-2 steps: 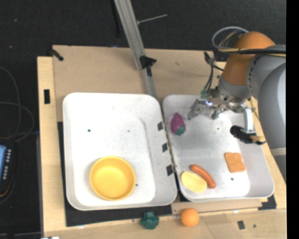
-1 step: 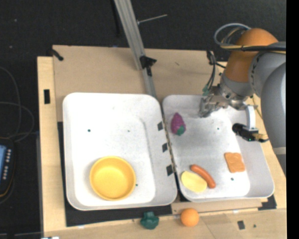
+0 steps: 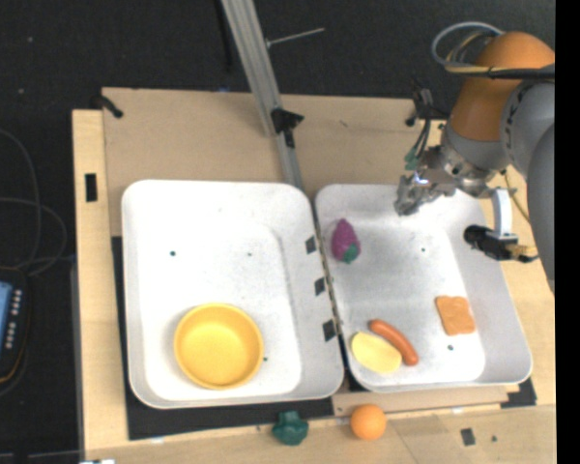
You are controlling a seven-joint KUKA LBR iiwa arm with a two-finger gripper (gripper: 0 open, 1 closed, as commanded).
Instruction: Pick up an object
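The purple eggplant (image 3: 344, 240) lies upright, long axis up-down, left and below the gripper (image 3: 410, 197), whose grip state I cannot tell.

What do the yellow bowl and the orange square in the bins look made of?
The yellow bowl looks like smooth moulded plastic: even colour and a soft sheen on the rim. The orange square looks matte and slightly rough, perhaps foam or a toy cracker; too small to tell.
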